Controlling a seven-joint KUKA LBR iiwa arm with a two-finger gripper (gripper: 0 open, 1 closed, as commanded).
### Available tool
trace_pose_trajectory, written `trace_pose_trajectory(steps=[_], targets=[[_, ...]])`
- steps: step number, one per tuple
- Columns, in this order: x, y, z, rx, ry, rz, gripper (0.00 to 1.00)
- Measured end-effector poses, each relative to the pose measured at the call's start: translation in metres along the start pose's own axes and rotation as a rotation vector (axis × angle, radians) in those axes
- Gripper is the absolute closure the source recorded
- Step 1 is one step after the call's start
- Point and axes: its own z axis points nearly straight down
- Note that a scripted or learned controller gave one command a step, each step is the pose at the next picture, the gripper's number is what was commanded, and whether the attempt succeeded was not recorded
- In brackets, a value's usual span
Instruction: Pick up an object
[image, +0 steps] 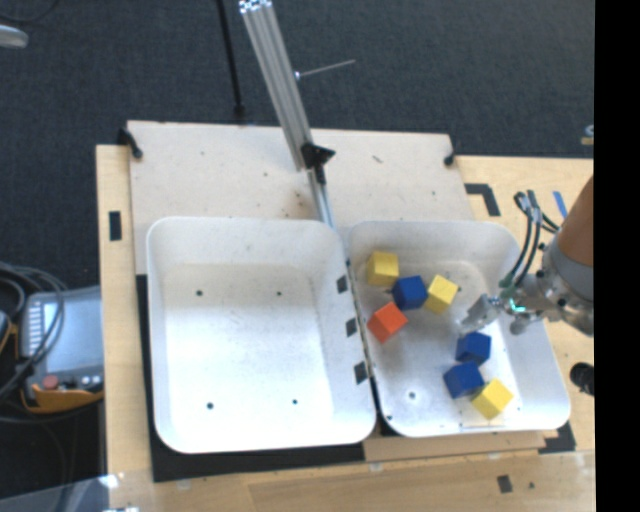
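No writing is legible anywhere. The arm (572, 262) enters at the frame's right edge, its claw (488, 312) low over the right bin (540, 400), just above a blue cube (474, 347); its opening cannot be told.

Arm (572, 250) cut off at right edge; gripper (492, 310) blurred.

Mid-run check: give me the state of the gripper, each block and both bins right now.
gripper: low over the right bin, above the upper blue pair block.
yellow block: loose, far corner.
yellow block: loose, tilted.
yellow block: loose, near edge.
blue block: loose.
blue block: loose.
blue block: loose.
orange block: loose.
right bin: holds all blocks.
left bin: bare floor showing.
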Motion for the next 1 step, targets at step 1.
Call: trace_pose_trajectory(steps=[1], targets=[[-0.0004,0.0007,-0.0015,-0.004,-0.001,0.003,0.00]])
